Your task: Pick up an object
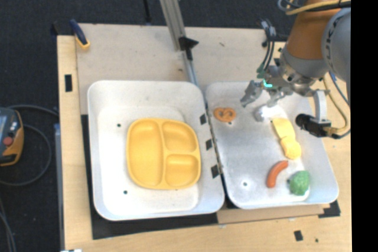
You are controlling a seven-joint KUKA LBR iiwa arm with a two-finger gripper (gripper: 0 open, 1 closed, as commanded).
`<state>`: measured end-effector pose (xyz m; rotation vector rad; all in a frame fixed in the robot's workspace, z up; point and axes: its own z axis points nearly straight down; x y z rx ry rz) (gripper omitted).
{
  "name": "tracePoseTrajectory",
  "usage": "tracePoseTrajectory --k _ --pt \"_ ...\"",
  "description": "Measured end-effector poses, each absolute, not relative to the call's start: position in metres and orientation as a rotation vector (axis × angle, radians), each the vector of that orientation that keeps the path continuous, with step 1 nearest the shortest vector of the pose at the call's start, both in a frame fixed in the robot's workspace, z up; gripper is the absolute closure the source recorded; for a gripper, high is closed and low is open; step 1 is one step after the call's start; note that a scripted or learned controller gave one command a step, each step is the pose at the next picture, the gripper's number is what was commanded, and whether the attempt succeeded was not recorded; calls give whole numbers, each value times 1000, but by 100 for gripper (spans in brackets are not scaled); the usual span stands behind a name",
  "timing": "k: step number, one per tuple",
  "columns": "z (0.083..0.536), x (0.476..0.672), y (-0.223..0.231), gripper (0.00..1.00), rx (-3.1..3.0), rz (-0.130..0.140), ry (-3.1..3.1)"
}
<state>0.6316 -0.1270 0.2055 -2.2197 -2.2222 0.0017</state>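
Note:
In the right bin (248, 150) lie a brown pretzel (224, 114) at the far left, a yellow corn-like piece (286, 137) at the right, a red sausage (276, 173) and a green broccoli (299, 182) near the front right corner. My gripper (258, 102) hangs over the far part of this bin, between the pretzel and the yellow piece and apart from both. Its fingers (250, 93) stand open with nothing between them.
The left bin (106, 127) holds a yellow divided plate (163, 153). A metal post (171, 3) rises behind the bins, with a slanted rod reaching down to the gap between them. Cables hang by the arm at the right.

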Motion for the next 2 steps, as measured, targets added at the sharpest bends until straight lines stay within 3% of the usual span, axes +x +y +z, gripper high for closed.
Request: tracePoseTrajectory --k 1,2 --pt "207 632 -127 0 -2221 -1 -2224" --pt "152 633 -118 0 -2217 4 -2224"
